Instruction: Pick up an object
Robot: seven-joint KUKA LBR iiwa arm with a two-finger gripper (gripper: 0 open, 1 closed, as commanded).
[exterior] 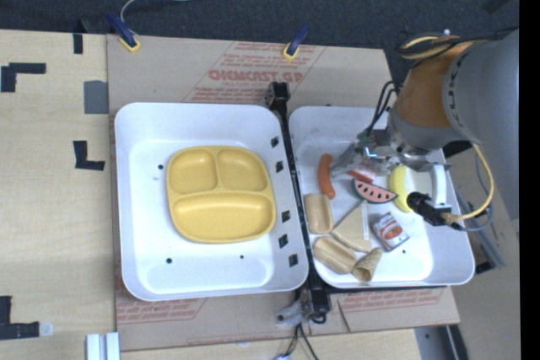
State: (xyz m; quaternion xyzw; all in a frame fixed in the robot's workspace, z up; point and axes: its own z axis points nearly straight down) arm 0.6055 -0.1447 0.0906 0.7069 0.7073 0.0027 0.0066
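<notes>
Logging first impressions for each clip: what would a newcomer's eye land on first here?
Probably the yellow divided plate, alone in the left bin. Next, the cluster of toy food in the right bin: a sausage, a watermelon slice, bread pieces and a small can. The grey and orange arm looms over that bin from the right, its tool low above the watermelon slice.

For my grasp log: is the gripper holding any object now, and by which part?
Cannot be told. The gripper sits low over the right bin, near the watermelon slice.
</notes>
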